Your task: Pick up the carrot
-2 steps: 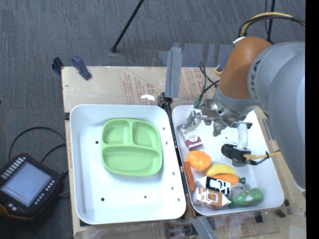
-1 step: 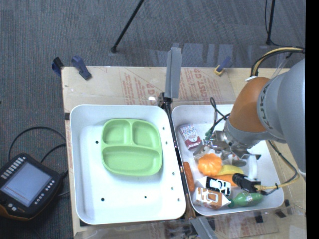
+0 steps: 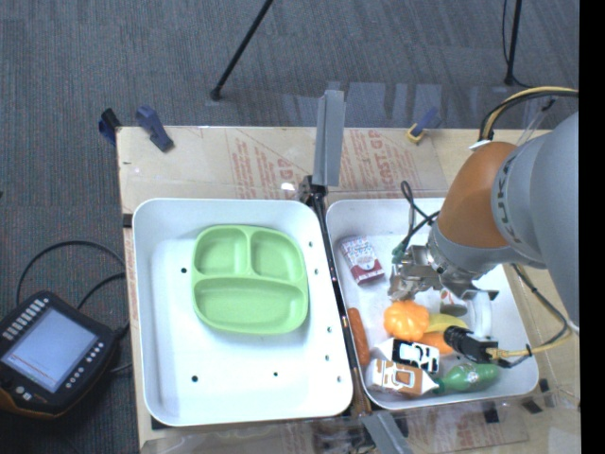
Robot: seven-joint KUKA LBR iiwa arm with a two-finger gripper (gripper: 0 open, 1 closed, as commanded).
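The carrot [image 3: 358, 337] is a thin orange stick lying lengthwise along the left wall of the right bin [image 3: 518, 296], near its front. My gripper [image 3: 412, 284] hangs over the middle of that bin, up and to the right of the carrot and apart from it. It is just above a round orange pepper [image 3: 406, 321]. Nothing shows in the gripper's grasp.
Crowded into the right bin are a red and white packet [image 3: 362, 258], a small carton [image 3: 401, 377], a black and white item [image 3: 416, 354], a yellow fruit [image 3: 452, 325] and a green vegetable [image 3: 470, 376]. The left bin [image 3: 161, 348] holds a green divided plate [image 3: 250, 279].
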